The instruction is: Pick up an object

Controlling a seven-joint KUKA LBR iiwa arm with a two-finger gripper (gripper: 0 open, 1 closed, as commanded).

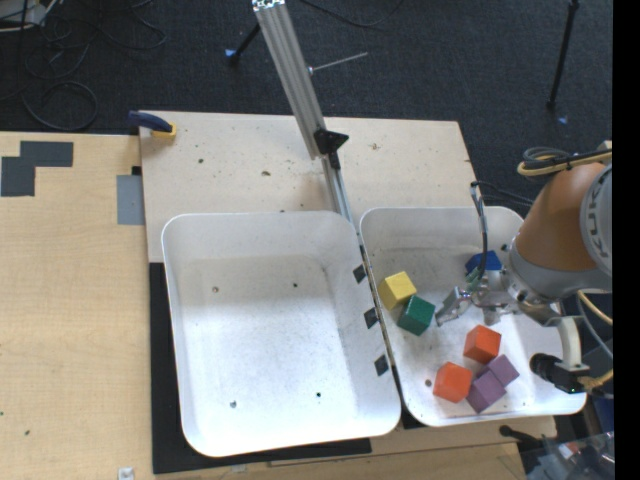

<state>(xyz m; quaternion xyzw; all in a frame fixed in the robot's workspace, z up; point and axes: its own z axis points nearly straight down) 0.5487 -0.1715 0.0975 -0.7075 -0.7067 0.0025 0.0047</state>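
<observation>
The right bin (440,230) holds several small blocks. A yellow cube (398,287) and a green cube (417,315) sit near its left wall. Two orange cubes (482,344) (452,381) and two purple blocks (487,390) (503,370) lie toward its front. A blue piece (484,263) is partly hidden behind the wrist. My gripper (455,306) is low in this bin, just right of the green cube and up-left of the nearer orange cube. I see no block held in it.
The left bin (200,238) stands beside the right one, with a dividing wall carrying black clips (370,316). A slanted aluminium post (297,78) rises behind the bins. The arm's orange band (565,223) hangs over the right bin's right edge.
</observation>
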